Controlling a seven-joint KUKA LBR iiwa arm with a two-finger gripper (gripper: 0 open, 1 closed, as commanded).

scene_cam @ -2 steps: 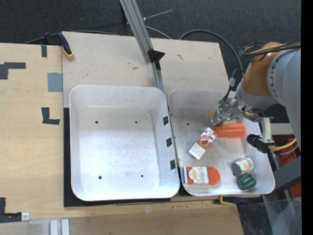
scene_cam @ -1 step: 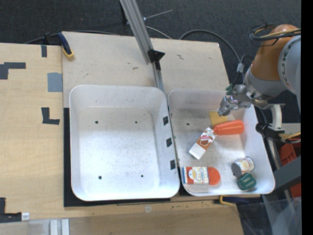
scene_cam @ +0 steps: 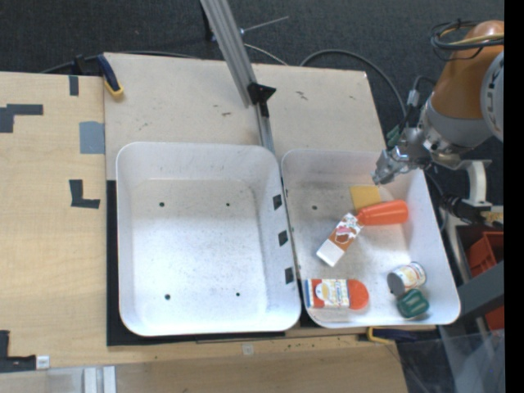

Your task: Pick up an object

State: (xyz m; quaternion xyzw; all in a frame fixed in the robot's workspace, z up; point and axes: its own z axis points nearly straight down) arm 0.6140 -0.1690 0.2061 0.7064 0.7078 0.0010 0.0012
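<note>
- Where the right bin [scene_cam: 299, 219] sits in the lower right of the frame, six loose things lie inside it.
- One yellow block [scene_cam: 365, 196] lies near the bin's upper edge, touching one orange carrot-shaped toy [scene_cam: 383, 213] just below it.
- One small white bottle with a red label [scene_cam: 340, 238] lies tilted, its top end against the carrot toy's left tip.
- One flat red and white packet [scene_cam: 336, 293] lies along the bin's lower edge.
- One small can [scene_cam: 406, 277] and one dark green piece [scene_cam: 413, 304] lie close together in the lower right corner.
- The end effector [scene_cam: 385, 173] hangs at the bin's upper right, just above the yellow block; whether it is wide or narrow I cannot tell.
- One left bin [scene_cam: 131, 244] lies beside the right one on the surface [scene_cam: 49, 244].
</note>
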